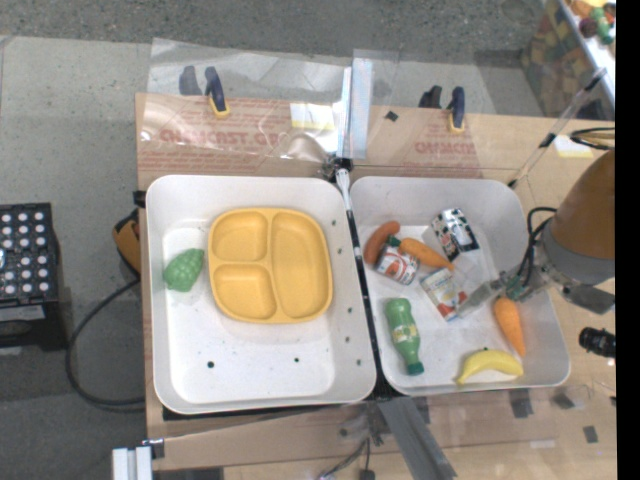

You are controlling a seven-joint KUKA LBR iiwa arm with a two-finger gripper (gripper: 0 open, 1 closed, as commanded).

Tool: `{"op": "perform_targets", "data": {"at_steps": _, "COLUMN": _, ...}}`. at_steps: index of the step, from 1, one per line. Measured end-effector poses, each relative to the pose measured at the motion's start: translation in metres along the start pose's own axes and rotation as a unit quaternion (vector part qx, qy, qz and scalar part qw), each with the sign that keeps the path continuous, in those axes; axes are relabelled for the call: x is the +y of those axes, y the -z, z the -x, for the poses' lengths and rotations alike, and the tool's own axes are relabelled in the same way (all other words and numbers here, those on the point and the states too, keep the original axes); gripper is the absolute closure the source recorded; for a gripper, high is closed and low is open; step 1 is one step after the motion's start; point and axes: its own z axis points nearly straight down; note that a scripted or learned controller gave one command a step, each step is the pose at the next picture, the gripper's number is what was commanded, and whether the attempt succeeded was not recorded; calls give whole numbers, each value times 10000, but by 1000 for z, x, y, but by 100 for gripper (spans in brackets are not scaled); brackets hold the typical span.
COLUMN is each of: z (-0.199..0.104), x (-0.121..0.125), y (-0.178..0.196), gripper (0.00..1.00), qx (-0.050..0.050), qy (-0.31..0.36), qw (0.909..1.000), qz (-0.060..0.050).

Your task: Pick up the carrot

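An orange carrot (510,326) with a green top lies in the right bin (540,368), near its right wall, pointing toward the front. My gripper (494,290) reaches in from the right and sits low just above and left of the carrot's green end, close to a small packet (445,291). Nothing is visibly held in it. A second, slimmer orange carrot-like piece (426,254) lies further left by a can (399,266).
The right bin also holds a reddish sausage (380,242), a black-and-white box (455,232), a green bottle (404,335) and a banana (489,366). In the left bin (200,378) sit a yellow divided plate (270,265) and a green toy (184,269).
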Motion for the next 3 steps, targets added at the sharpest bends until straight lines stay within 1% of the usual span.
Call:
{"op": "perform_targets", "data": {"at_steps": 1, "z": -15, "x": -21, "y": -1, "gripper": 0, "qx": 46, "qy": -1482, "qw": 9890, "qz": 9}}
{"op": "perform_targets", "data": {"at_steps": 2, "z": -16, "x": -29, "y": -8, "gripper": 0, "qx": 73, "qy": 19, "qw": 9999, "qz": -71}}
{"op": "perform_targets", "data": {"at_steps": 3, "z": -19, "x": -30, "y": 5, "gripper": 0, "qx": 112, "qy": -1484, "qw": 9888, "qz": -135}}
